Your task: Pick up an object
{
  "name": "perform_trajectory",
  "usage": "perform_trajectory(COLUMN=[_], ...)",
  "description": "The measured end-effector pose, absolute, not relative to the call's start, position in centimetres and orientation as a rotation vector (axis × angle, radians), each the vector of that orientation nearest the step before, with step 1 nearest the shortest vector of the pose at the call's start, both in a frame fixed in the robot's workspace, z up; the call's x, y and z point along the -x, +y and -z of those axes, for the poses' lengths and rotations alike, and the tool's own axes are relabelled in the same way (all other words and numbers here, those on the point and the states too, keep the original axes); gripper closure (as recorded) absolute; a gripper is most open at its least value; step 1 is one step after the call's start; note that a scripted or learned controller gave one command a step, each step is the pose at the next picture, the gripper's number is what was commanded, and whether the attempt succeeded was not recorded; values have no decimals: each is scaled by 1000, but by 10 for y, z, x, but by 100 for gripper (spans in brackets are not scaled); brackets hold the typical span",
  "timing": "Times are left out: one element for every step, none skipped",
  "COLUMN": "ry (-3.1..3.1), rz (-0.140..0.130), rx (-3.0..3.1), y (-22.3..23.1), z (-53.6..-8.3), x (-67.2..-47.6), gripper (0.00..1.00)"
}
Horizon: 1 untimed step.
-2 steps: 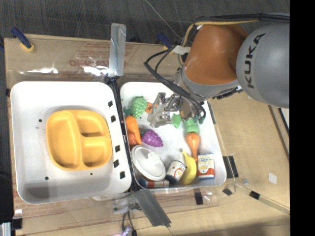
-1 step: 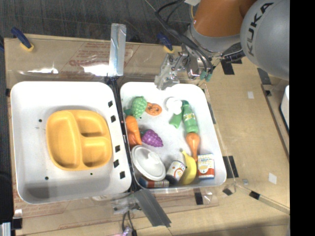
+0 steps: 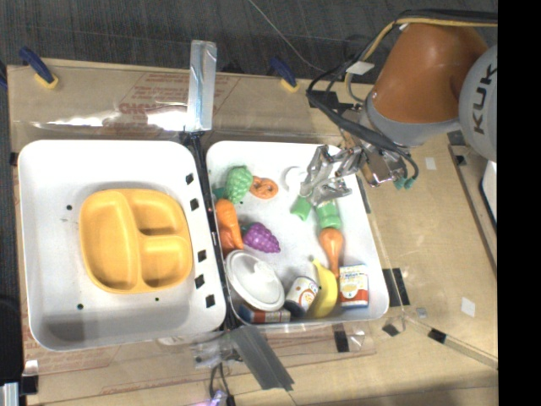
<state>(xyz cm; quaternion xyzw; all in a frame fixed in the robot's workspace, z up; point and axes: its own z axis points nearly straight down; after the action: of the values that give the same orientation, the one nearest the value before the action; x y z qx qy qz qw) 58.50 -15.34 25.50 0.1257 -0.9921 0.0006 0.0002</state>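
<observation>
We see smooth white plastic in the right bin (image 3: 362,194), a glossy yellow plastic tray (image 3: 135,237), shiny bare metal on the gripper (image 3: 325,178), and matt brown cardboard (image 3: 423,244) beneath.

A yellow divided tray (image 3: 135,237) sits in the white left bin (image 3: 42,184). In the white right bin (image 3: 379,271), purple grapes (image 3: 261,239) lie at centre, an orange carrot (image 3: 228,224) at nine o'clock, a yellow banana (image 3: 325,288) at five o'clock. The arm (image 3: 420,70) is orange and grey.

pincer (image 3: 324,178) over toy-filled right bin (image 3: 372,252)
</observation>
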Motion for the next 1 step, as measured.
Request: perform_trajectory(ry=[-3078], rz=[0], rx=[-634], y=[-160], z=[-212], x=[-656], gripper=[100])
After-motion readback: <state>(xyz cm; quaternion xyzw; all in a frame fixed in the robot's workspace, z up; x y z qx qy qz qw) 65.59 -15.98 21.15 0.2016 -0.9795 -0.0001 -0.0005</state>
